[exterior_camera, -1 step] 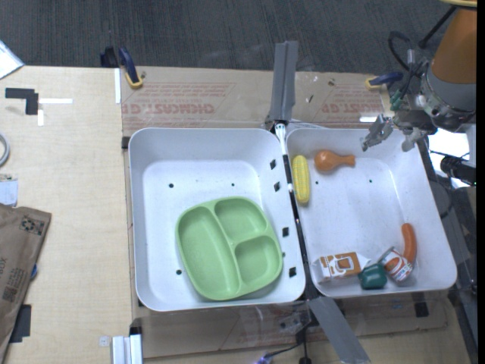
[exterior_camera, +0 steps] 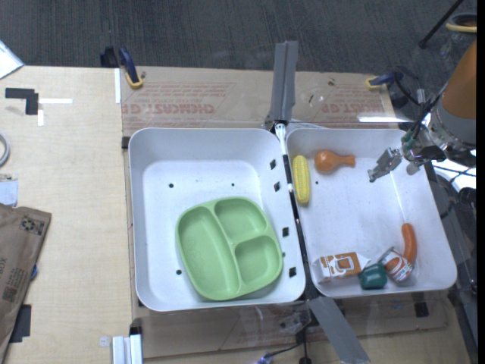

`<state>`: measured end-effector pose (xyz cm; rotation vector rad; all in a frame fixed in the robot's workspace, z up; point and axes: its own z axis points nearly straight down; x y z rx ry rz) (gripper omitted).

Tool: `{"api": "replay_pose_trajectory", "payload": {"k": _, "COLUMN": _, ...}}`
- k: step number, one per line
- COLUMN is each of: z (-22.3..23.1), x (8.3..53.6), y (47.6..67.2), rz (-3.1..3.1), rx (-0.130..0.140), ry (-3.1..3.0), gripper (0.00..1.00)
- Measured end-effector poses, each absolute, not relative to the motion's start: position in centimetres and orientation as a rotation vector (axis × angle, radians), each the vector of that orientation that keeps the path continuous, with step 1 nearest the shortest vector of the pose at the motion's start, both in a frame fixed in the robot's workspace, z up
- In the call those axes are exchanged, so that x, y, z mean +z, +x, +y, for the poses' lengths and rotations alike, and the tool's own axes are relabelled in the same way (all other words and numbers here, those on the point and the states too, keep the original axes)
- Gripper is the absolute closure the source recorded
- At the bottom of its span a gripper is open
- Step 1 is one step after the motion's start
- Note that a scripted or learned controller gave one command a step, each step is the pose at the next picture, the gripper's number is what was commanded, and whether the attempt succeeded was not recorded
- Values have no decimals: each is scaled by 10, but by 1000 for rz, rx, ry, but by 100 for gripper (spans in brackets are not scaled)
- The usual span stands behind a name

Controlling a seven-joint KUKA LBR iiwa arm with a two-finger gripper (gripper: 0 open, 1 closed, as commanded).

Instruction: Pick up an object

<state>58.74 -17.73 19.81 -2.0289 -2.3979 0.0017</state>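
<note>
White plastic walls worry me: my gripper (exterior_camera: 385,165) hangs near the right bin (exterior_camera: 356,203) back corner, so a careless descent could clip the rim or land on bare floor. Nearest pick is the orange drumstick (exterior_camera: 333,160), lying beside the corn cob (exterior_camera: 301,179). Finger spread I cannot tell; nothing visibly held.

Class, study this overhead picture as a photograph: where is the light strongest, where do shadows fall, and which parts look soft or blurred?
Camera view: the right bin is washed bright along its right wall, near glare; the green tray casts a soft shadow on the left bin; the gripper looks small and slightly blurred; the corn and sausage read clearly, while labels on the carton and can are too soft to read.
</note>
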Motion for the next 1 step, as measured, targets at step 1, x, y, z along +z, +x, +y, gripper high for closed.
{"api": "replay_pose_trajectory", "payload": {"k": 1, "z": -222, "x": 121, "y": 546, "rz": -2380, "rx": 1, "ry": -2048, "gripper": 0}}
